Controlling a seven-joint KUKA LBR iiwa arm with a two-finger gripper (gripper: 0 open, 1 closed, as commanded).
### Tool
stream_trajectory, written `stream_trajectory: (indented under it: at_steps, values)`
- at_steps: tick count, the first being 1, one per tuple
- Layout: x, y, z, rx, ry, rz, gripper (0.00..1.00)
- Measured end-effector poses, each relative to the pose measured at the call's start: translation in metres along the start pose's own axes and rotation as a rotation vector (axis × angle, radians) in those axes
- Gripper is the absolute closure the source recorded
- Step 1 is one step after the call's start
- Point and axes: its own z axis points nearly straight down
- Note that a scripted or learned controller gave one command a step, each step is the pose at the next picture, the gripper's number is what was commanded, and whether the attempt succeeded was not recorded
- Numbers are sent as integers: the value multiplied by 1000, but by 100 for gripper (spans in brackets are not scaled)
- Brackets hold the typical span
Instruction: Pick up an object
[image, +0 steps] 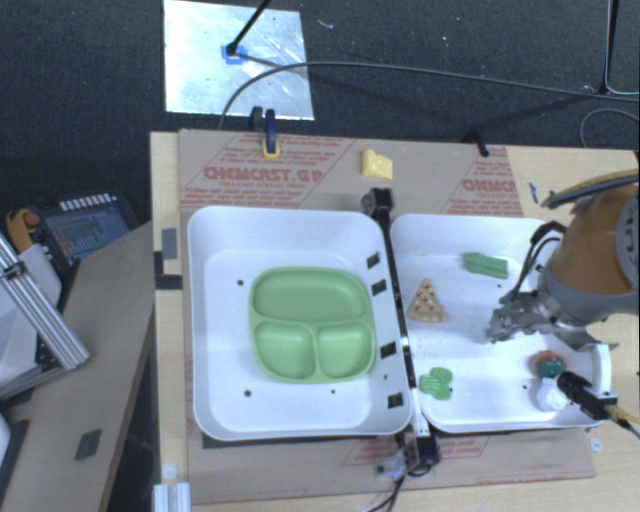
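Observation:
In the right bin (470, 232) lie a green pickle-shaped toy (486, 265) at the back, a pizza-slice toy (427, 301) near the left wall, and a small green leafy toy (436, 382) at the front left. A small orange and teal object (546, 365) sits at the front right, beside a white piece (553, 397). My gripper (503, 325) reaches in from the right and hangs low over the bin's middle, right of the pizza slice and below the pickle. Nothing shows between its fingers.
The left bin (210, 240) holds a green divided plate (309, 324). A yellow cheese-like block (377, 164) lies on the cardboard behind the bins. A black divider (392, 300) runs between the bins. Cables cross the dark floor at the back.

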Motion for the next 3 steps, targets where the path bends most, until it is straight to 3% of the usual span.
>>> stream_trajectory:
  at_steps: [2,3]
  values:
    - [6,3,-128,-6,-1,-5,100]
    - [6,4,-147,-2,-1,-4,100]
